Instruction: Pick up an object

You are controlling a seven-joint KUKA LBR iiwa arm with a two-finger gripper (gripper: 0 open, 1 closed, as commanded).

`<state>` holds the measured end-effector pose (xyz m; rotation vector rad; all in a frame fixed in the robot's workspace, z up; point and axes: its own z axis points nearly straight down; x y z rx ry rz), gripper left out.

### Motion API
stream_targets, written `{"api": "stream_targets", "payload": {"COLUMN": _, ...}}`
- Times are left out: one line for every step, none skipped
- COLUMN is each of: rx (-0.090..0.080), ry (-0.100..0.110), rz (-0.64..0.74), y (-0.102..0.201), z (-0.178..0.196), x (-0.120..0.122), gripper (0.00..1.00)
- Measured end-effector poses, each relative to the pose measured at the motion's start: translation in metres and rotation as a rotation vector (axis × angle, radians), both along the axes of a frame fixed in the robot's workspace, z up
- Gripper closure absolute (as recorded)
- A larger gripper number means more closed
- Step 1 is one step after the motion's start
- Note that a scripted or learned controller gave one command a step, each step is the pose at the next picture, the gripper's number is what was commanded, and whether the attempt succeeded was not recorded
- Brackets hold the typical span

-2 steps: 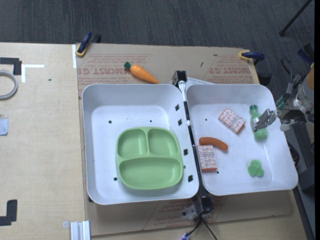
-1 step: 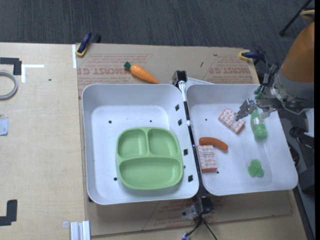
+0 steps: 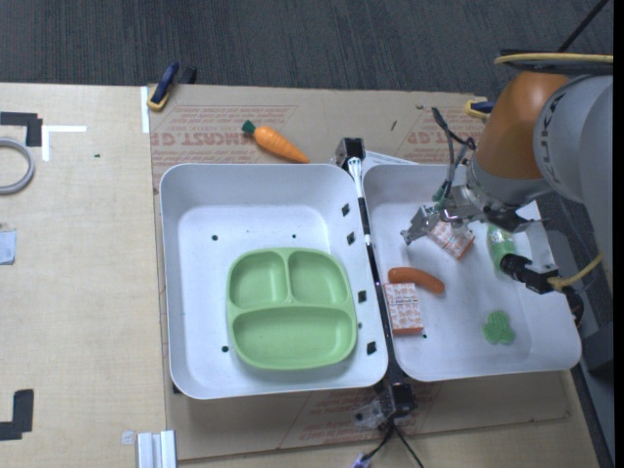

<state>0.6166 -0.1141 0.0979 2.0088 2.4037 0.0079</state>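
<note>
I have the gripper (image 3: 436, 224) down in the right bin (image 3: 546, 354) beside a small carton (image 3: 454, 241), jaw state unreadable; next, confirm grasp before lifting.

Small carton lifted at the arm's tip over the right bin (image 3: 546, 359)

A small white-and-red carton (image 3: 451, 239) sat tilted at the gripper (image 3: 436, 224), above the bin's upper middle. An orange sausage (image 3: 416, 279), a red-printed packet (image 3: 403, 310), a green bottle (image 3: 503, 249) and a green leafy toy (image 3: 499, 329) lay on the bin's floor.
</note>
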Motion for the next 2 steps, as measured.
{"api": "stream_targets", "payload": {"rx": -0.006, "ry": -0.006, "rz": -0.002, "y": -0.003, "z": 0.011, "x": 0.001, "gripper": 1.00}}
{"api": "stream_targets", "payload": {"rx": 0.003, "ry": 0.010, "rz": -0.271, "y": 0.059, "z": 0.094, "x": -0.054, "gripper": 1.00}}
